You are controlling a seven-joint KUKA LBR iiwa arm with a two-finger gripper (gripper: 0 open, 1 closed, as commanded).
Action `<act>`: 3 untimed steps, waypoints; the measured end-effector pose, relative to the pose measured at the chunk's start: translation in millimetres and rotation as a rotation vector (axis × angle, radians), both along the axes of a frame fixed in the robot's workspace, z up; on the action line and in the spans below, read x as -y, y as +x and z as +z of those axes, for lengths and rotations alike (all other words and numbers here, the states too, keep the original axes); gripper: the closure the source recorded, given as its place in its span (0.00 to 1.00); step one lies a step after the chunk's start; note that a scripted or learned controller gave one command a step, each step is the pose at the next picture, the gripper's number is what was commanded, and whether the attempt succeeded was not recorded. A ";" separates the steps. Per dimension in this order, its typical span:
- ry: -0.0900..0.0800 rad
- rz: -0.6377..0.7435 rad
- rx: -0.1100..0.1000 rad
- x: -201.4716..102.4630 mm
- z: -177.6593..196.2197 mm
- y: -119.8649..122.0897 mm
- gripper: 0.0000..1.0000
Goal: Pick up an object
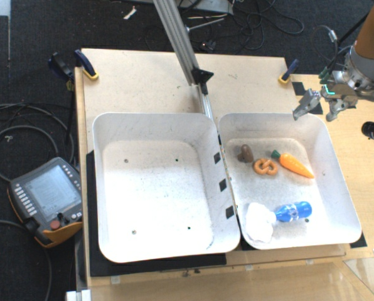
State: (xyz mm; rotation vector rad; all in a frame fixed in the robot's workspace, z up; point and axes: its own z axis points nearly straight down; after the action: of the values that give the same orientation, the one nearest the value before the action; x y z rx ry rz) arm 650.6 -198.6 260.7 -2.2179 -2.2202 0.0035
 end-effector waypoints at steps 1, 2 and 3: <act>-0.002 0.002 0.004 -0.3 2.8 0.8 0.00; -0.001 0.000 0.000 -1.9 -40.3 -0.5 0.00; 0.000 0.002 0.000 -7.9 -85.2 1.3 0.00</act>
State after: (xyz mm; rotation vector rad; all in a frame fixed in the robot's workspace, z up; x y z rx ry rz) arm 651.8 -190.7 175.5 -2.2164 -2.2222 0.0038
